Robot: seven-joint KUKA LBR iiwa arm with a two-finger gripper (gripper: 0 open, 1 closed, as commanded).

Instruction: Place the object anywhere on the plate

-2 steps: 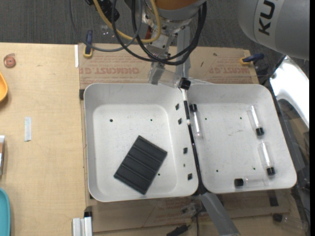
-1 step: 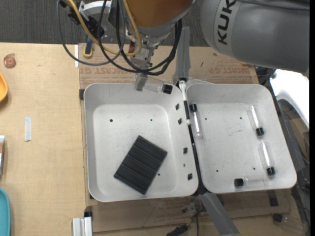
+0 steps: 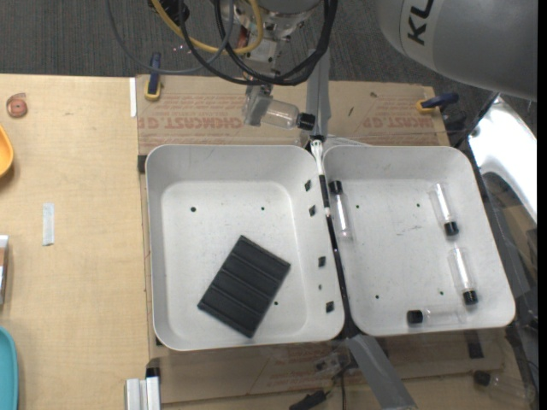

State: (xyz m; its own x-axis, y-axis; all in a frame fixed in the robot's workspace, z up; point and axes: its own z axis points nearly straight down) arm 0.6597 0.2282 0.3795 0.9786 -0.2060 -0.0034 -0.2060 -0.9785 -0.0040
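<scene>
My gripper [image 3: 259, 108] hangs at the top centre, above the cardboard just behind the left bin's back rim. It is shut on a clear tube [image 3: 282, 114] whose black cap [image 3: 305, 120] sticks out to the right. The plate [image 3: 245, 284], a black ribbed rectangle, lies tilted in the front middle of the left bin [image 3: 162, 229], well in front of and below the gripper.
The right bin [image 3: 487, 229] holds several more clear tubes with black caps: one by its left wall [image 3: 339, 210], two near the right wall [image 3: 444, 210], [image 3: 462, 273], and one at the front [image 3: 426, 316]. Cables [image 3: 214, 32] dangle around the wrist.
</scene>
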